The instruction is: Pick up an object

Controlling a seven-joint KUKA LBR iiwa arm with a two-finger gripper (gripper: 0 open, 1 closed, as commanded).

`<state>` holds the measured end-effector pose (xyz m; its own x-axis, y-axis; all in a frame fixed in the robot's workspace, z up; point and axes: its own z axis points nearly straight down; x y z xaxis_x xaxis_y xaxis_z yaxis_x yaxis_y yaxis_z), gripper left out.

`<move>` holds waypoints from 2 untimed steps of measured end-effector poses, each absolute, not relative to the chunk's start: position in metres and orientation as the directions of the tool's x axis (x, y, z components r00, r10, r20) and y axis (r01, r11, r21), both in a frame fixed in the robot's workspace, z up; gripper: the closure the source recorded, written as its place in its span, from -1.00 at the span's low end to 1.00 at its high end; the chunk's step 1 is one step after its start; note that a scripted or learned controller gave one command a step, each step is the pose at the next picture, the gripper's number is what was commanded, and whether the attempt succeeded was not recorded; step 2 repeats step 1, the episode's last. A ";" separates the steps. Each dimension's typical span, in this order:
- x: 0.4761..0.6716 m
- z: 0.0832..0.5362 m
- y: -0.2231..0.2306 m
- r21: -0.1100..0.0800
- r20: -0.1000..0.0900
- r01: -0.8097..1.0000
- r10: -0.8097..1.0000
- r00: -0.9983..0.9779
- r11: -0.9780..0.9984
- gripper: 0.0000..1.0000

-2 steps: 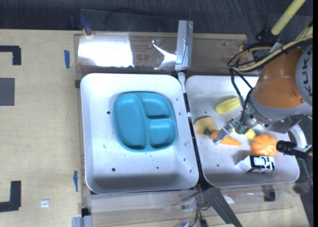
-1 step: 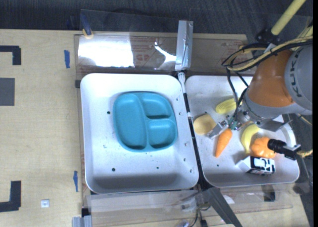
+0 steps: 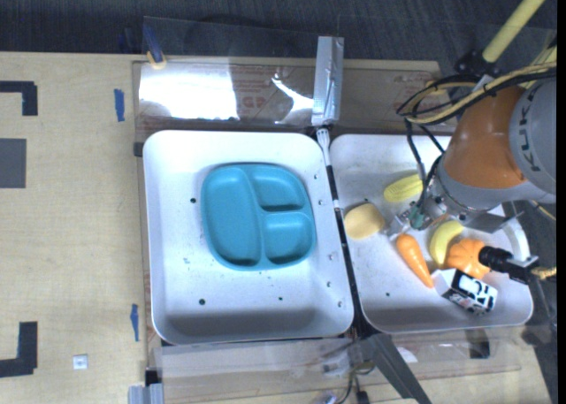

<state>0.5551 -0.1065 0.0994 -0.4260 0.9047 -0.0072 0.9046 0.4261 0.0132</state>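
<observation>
Hovering low in the right bin, your gripper sits among the toy food, though whether it's wide or pinched I can't tell from up here. The carrot lies just below it, near the yellow potato-like lump. It looks like light, stiff, slick plastic, so you'd want to close across the thick orange end, not the taper.

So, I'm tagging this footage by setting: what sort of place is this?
Probably a robotics lab bench: two white bins side by side, a KUKA arm over toy food, cables trailing.
</observation>
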 end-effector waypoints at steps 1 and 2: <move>0.522 0.186 -0.082 0.004 -0.002 0.975 0.975 -0.223 0.223 1.00; 0.522 0.186 -0.082 0.004 -0.002 0.975 0.975 -0.223 0.223 1.00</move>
